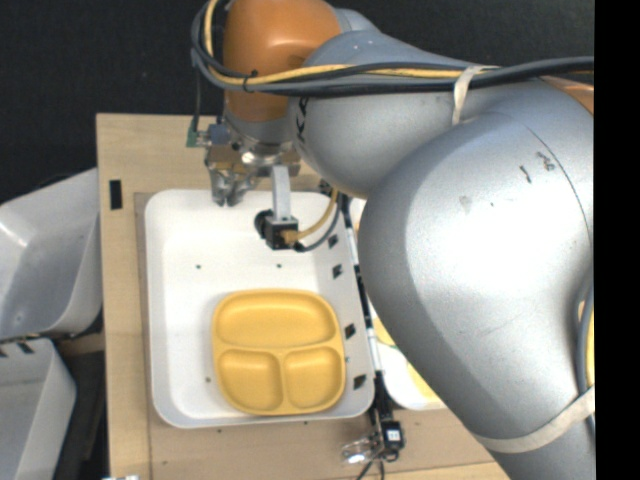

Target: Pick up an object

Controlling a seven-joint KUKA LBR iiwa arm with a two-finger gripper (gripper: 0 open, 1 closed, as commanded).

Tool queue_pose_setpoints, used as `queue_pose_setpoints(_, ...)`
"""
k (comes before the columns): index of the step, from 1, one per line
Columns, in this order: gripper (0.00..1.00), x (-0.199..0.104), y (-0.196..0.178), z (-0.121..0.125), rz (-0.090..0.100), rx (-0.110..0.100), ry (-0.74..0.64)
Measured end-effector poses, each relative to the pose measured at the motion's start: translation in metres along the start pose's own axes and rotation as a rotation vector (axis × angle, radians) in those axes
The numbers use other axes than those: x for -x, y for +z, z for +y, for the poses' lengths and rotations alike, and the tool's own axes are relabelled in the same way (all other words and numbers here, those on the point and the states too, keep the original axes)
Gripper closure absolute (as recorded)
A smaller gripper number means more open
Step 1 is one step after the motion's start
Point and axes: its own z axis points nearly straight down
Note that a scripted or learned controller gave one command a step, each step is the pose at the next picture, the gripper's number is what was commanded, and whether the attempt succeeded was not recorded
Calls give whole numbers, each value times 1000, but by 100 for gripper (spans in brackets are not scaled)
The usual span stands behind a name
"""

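A: Working left to right with the shallow white plastic bin [170,298] as the landmark, what lies to its left?

B: A strip of the pale wooden bench [120,268] runs along its left wall, and past that are white moulded shapes at the picture's edge.

A: And inside the bin?

B: A yellow plastic plate with three compartments [279,351], one wide section above two smaller ones. It lies flat on the floor of the bin, in the near half, close to the near wall and towards the right wall.

A: Where is the tool?

B: The tool [250,183] hangs over the far end of the bin, just inside the far wall, well apart from the plate. Whether it is wide or narrow I cannot tell; nothing shows in its grip.

A: And to the right?

B: The grey arm with its orange band [470,228] covers the bin's right side and beyond.
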Motion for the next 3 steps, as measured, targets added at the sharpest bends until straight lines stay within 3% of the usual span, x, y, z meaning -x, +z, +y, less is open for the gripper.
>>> queue_pose_setpoints(1, 100, 3, -30, 1, 2, 5, -5)
queue_pose_setpoints(2, 100, -23, 87, -8, 1, -3, -6)
queue_pose_setpoints(3, 100, -14, 66, -5, 4, 10, -6)
